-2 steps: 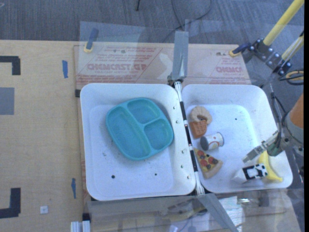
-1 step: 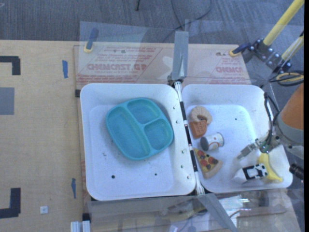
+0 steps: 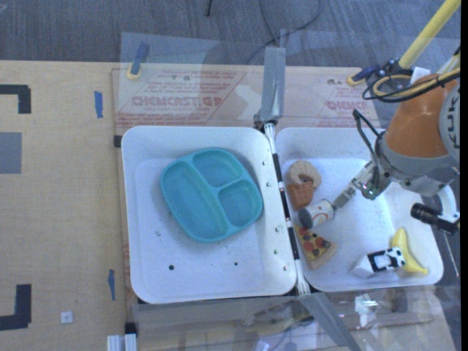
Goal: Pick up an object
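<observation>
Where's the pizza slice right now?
The pizza slice lies in the right bin, near its front-left corner by the divider, just below the small white cup-like toy and left of the banana.

- One fixed camera hangs above the surface (image 3: 58, 196), looking down at a slant.
- Both white bins sit mid-frame: the left bin (image 3: 139, 269) whole, the right bin (image 3: 431, 269) nearly reaching the right edge.
- Far floor shows along the top (moderate distance).
</observation>
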Available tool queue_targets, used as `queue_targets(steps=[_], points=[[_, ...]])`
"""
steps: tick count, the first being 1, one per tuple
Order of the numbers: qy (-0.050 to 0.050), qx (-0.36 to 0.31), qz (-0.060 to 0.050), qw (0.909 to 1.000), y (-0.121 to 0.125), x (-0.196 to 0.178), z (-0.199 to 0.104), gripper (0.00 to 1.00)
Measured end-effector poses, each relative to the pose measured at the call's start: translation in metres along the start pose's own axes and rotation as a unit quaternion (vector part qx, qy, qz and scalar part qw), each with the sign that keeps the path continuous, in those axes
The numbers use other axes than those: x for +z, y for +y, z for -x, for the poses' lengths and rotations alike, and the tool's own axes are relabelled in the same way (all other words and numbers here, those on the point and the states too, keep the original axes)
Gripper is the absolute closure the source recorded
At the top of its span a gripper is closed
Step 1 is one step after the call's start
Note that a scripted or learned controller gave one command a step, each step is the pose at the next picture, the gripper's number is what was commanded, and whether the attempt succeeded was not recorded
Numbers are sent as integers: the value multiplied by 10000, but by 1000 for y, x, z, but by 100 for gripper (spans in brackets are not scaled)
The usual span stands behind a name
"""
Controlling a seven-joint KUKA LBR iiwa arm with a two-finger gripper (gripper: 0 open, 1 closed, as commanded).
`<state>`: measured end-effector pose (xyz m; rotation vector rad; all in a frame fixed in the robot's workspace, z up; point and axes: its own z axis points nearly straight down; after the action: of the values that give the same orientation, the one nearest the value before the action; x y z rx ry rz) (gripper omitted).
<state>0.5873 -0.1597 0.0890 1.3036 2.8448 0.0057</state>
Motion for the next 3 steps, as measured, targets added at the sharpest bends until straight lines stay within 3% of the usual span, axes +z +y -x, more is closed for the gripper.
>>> queue_targets(steps=[1,2,3], points=[[-2,283,1,9996,59,0,-20,0],[114,-109,-73,9998,81,1,26,0],[33,-382,-77,9992,87,1,13,0]])
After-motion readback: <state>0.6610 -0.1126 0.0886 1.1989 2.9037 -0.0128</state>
